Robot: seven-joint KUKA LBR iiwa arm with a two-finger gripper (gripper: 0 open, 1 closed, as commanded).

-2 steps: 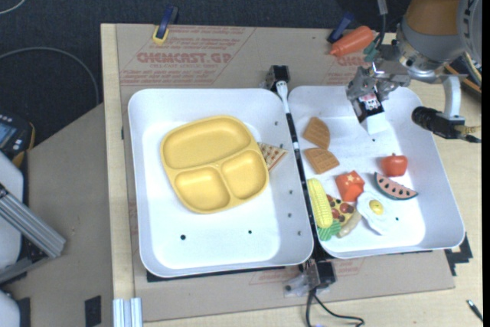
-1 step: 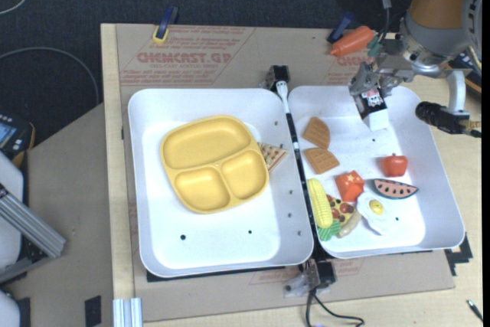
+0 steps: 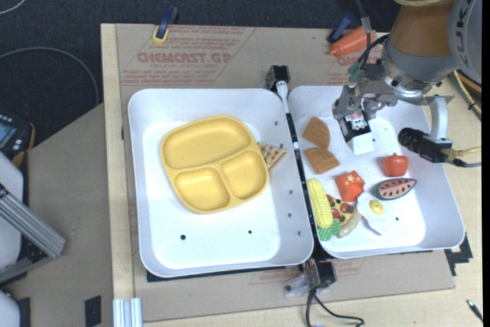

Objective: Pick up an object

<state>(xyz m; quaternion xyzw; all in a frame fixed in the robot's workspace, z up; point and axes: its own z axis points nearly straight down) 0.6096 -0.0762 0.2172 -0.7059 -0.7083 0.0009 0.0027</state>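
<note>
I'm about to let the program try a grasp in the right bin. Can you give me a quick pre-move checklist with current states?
1. Gripper is over the right bin, near its back: ok.
2. Nothing seen between its fingers: ok.
3. Finger opening: cannot tell.
4. Nearest targets, two brown bread pieces, lie apart from the gripper: ok.
5. Corn and pizza slice lie touching at the bin's front: not ok for a clean single pick.
6. Tomato sits by itself: ok.
</note>
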